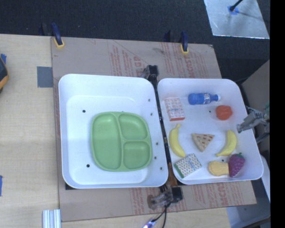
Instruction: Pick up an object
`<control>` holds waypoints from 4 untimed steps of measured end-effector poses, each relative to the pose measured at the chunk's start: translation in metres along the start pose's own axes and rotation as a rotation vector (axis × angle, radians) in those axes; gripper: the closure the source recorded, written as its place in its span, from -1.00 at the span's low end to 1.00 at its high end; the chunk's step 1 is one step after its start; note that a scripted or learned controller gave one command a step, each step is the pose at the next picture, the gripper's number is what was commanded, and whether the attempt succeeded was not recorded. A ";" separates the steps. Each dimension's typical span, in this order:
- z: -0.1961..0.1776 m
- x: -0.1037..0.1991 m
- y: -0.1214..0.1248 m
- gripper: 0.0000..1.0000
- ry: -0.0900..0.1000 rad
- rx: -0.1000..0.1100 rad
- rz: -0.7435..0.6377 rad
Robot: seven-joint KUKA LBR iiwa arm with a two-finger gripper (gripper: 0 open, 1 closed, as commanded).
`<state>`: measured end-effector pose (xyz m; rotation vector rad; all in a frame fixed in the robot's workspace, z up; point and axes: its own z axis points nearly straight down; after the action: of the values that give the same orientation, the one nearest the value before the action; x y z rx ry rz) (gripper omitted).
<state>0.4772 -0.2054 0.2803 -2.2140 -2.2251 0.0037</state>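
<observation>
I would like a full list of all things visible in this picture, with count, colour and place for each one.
left bin: 1, white, left half of the bench
right bin: 1, white, right half of the bench
divided plate: 1, green, in the left bin
bottle: 1, blue, lying at the top of the right bin
tomato: 1, red, right bin, below the bottle's right end
snack packet: 1, red and white, upper left of the right bin
bananas: 2, yellow, right bin, either side of the pizza slice
pizza slice: 1, tan, middle of the right bin
small box: 1, green and white, lower left of the right bin
grapes: 1 bunch, purple, lower right corner of the right bin
yellow toy: 1, touching the grapes
clamps: 2, blue, far edge of the board
gripper: 1, grey, at the right bin's right rim
</observation>
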 end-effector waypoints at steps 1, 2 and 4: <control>0.086 0.041 0.058 -1.00 0.000 0.002 -0.001; 0.122 0.058 0.142 -1.00 -0.001 0.001 -0.001; 0.115 -0.008 0.180 -1.00 -0.001 -0.003 0.001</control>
<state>0.6568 -0.2124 0.1648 -2.2177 -2.2260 0.0016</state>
